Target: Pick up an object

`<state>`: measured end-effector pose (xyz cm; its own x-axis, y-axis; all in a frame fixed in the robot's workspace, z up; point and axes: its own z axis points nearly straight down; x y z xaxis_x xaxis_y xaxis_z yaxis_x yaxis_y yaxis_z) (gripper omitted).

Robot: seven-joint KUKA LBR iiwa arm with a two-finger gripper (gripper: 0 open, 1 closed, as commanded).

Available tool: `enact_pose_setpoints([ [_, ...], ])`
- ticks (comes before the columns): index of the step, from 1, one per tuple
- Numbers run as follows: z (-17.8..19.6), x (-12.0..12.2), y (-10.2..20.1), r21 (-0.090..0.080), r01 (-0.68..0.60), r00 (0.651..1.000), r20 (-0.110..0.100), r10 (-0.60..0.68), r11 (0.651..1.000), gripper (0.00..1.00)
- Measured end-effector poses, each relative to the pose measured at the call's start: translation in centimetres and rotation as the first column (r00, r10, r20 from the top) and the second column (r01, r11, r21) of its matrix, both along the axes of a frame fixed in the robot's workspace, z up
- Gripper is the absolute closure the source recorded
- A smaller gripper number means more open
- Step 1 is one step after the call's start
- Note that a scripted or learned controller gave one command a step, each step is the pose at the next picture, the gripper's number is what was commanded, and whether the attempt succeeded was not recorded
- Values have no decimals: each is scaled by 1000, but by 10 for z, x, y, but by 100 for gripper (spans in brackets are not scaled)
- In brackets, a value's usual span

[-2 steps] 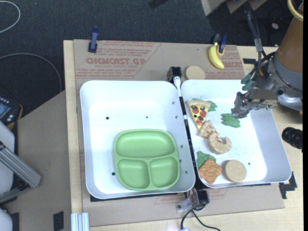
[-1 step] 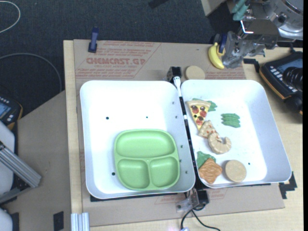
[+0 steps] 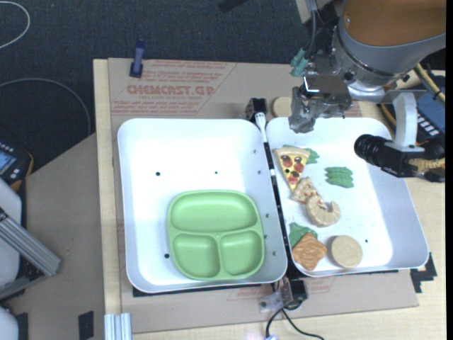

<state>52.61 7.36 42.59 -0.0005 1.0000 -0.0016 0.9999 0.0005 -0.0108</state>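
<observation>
At the near edge of the right bin [image 3: 396, 211] lie a round tan biscuit-like disc [image 3: 347, 251] and, just beside it, an orange-brown toy piece [image 3: 308, 250] with a green leaf [image 3: 300, 231] tucked against its upper side. Beyond them, in a loose line toward the back, sit a pale bitten round [image 3: 323, 212], a small tan piece [image 3: 304, 189] touching it, and a pizza slice [image 3: 293, 163] with red dots; a green pod-like item [image 3: 340, 176] rests apart, to the right. The left bin [image 3: 141, 161] bears a green three-compartment tray [image 3: 215, 233] in its near half. The gripper [image 3: 305, 121] hangs over the back left corner of the right bin, above the pizza slice and apart from it — its tips are dark and blurred against the bin rim, so whether they are spread or closed cannot be told, and nothing can be seen held. The arm's [image 3: 396, 13] orange band is cut off by the top edge of the view.
</observation>
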Motion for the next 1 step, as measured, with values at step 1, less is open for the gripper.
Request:
enact_pose_setpoints([
  [1,-86,-1,24,1,-1,1000,1,1,1000,100],
])
